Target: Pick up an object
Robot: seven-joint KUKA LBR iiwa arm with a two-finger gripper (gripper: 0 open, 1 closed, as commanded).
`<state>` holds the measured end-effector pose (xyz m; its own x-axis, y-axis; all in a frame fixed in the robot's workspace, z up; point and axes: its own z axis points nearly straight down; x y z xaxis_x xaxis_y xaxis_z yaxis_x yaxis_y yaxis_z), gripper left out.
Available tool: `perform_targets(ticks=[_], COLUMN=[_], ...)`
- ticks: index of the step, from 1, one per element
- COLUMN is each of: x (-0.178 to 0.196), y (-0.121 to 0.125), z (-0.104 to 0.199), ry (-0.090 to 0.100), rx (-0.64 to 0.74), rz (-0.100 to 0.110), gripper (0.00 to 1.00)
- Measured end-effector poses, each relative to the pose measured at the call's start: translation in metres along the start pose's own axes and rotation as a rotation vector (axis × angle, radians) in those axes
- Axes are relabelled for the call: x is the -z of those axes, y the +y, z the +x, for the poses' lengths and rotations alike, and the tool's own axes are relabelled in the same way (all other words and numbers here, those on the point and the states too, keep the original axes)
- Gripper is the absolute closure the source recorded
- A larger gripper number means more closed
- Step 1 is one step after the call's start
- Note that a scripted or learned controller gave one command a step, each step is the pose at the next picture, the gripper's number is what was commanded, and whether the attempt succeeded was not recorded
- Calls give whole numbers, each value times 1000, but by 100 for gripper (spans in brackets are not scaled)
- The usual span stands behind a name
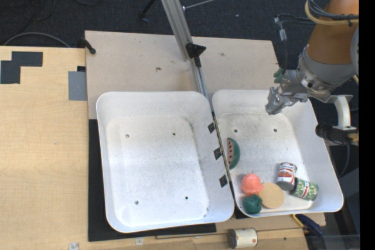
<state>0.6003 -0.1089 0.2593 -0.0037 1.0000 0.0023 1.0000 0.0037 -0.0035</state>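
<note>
Peeking past divider: watermelon slice [233,152]

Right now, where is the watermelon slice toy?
The watermelon slice lies in the right bin, against its left wall by the divider, up and left of the pink ball.

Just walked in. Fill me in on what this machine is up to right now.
A robot arm reaches in from the right, with its hand over the far end of the right bin. Nothing is between its fingers. The things to pick lie at the near end of that bin: a watermelon slice against the left wall, a pink ball, a green lump, a tan disc, a small can and a green bottle. No pick has been made yet.
</note>
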Motion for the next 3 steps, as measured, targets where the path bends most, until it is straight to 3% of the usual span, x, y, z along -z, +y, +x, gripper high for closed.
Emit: perform_targets(ticks=[1,3], x=[-11,-37], y=[-4,14], z=[53,162], ry=[0,0], rx=[0,0], rz=[1,2], gripper=[100,100])
